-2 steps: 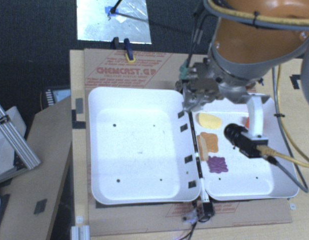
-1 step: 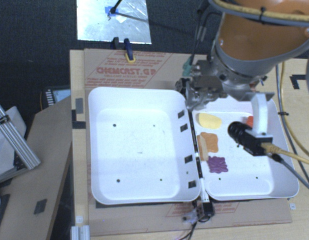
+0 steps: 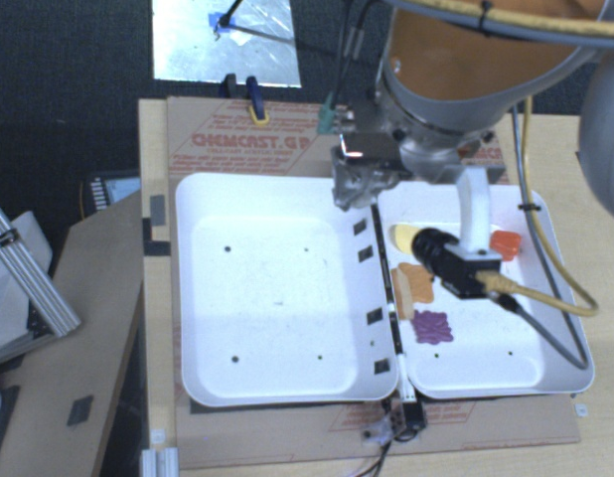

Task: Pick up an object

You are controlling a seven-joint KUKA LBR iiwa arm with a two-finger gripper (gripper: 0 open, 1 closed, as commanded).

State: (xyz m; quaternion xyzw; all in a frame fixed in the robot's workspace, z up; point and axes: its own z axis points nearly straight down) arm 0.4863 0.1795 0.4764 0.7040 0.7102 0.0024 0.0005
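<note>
The right bin [image 3: 486,371] holds several small objects. A yellow piece [image 3: 403,237] lies near its left wall, with a tan-orange piece [image 3: 416,285] just below it and a purple knobbly piece [image 3: 433,327] below that. An orange-red block [image 3: 506,243] sits toward the right wall. My gripper [image 3: 359,189] hangs over the top of the divider between the two bins, up and to the left of the yellow piece. Nothing is visibly held in it. The arm's orange band and wrist cover the back of the right bin.
The left bin [image 3: 267,296] has a bare white floor. A black unit on a white bracket [image 3: 456,262] with a yellow cable [image 3: 545,301] hangs over the right bin's middle. Clips [image 3: 368,254] line the divider. Cardboard [image 3: 237,139] lies under both bins.
</note>
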